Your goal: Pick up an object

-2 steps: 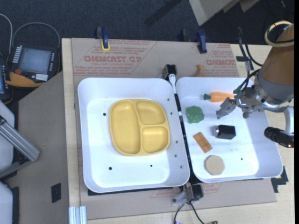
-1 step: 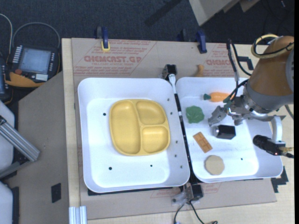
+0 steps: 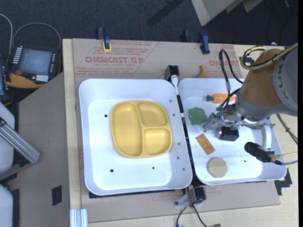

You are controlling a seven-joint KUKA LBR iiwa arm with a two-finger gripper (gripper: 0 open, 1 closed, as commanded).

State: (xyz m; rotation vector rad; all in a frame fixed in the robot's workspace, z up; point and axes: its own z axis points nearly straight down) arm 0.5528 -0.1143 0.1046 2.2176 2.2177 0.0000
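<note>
— Now, where do we see the claw [image 3: 228, 132]?
— Low in the right bin [image 3: 267, 171]; we cannot tell its state.
— And the objects?
— Green piece [image 3: 197, 115] just left, orange carrot [image 3: 218, 98] above, brown wafer [image 3: 205, 144] below-left, tan disc [image 3: 217, 167] below. Yellow plate [image 3: 141, 127] sits far left.

A robotics lab: clamped cardboard bench [image 3: 118, 56], teach pendant [image 3: 33, 63], cables.
</note>
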